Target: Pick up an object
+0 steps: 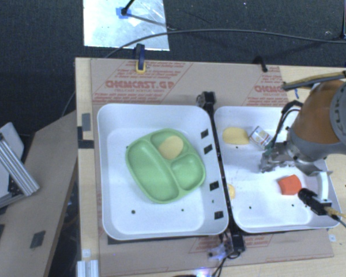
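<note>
Camera view: bench point(161, 79) bearing white bins point(118, 154) on dark carpet point(34, 39)

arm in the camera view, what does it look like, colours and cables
The arm is rounded and bulky, grey at the shell with a broad orange band above the wrist. Dark cables loop down its left side toward the gripper, a compact grey metal piece. No markings or lettering can be made out on it.
</note>
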Tool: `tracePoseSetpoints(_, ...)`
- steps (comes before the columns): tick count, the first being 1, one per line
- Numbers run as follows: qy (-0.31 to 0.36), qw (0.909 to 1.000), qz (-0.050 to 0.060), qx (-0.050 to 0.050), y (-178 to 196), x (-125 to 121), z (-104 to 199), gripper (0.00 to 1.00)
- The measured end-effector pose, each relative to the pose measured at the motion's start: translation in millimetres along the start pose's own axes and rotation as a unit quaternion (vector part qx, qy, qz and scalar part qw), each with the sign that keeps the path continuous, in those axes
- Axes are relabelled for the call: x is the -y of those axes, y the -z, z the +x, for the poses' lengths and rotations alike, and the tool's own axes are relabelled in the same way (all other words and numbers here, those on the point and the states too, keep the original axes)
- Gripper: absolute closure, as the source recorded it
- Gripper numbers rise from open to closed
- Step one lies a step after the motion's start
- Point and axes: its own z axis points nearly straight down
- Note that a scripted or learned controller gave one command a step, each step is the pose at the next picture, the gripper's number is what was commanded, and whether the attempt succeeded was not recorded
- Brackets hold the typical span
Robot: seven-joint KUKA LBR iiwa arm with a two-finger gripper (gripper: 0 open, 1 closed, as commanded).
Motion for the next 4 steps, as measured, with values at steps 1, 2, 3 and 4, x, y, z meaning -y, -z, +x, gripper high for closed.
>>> tracePoseSetpoints(1,0.002,1.0000,-0.002,0.000,64.1,-1.0,-4.0,1.00)
tracePoseSetpoints(2,0.002,1.0000,-0.002,0.000,107.9,-5.5,-3.6,1.00)
tracePoseSetpoints(3,0.003,1.0000,-0.003,0.000,169.4,-14.3,0.0,1.00)
tracePoseSetpoints(4,0.005,1.0000,0.001,-0.002,153.6,-24.9,57.9,1.00)
